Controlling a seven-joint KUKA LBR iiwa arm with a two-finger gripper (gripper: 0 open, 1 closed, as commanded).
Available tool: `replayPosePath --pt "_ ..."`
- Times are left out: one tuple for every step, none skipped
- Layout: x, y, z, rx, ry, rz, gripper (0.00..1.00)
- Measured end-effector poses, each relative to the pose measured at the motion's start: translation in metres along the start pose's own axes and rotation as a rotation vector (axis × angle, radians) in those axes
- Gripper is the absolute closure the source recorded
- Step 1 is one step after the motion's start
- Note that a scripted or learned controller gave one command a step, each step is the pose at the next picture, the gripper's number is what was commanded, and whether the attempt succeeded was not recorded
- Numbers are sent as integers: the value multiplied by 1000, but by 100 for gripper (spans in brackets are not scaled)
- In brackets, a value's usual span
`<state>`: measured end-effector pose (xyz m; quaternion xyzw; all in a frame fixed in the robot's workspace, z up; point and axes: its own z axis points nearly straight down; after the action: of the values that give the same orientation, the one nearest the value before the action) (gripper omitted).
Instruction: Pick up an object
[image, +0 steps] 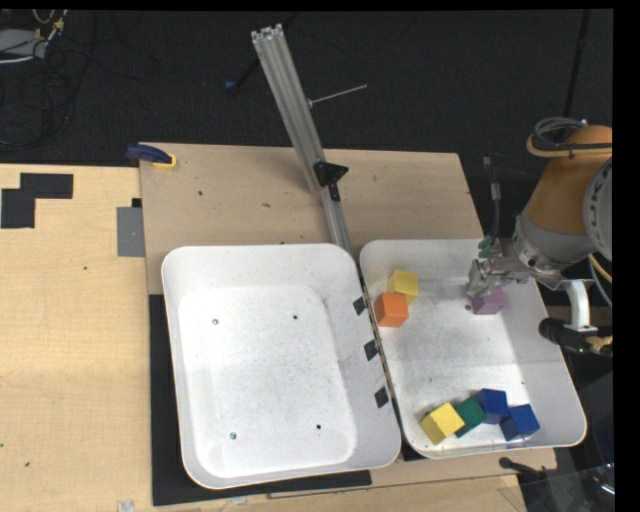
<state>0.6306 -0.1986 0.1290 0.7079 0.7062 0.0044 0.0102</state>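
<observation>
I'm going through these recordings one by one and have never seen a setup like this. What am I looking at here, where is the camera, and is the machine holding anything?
One fixed camera looks down at a slant on a wooden bench with two shallow white bins. The grey and orange shape at the right is a robot arm; its gripper is low over the right bin, right at a small purple block. The block sits just beneath the gripper, but the view cannot settle whether it is grasped. Also in that bin: a yellow block touching an orange block near the left wall, and a cluster at the front of a yellow cube, a green block and two blue blocks. A slanted metal rail rises behind the bins.
</observation>
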Motion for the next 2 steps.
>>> replayPosePath --pt "-7 7 -47 18 7 -5 100" --pt "-6 6 -90 17 7 -4 100"
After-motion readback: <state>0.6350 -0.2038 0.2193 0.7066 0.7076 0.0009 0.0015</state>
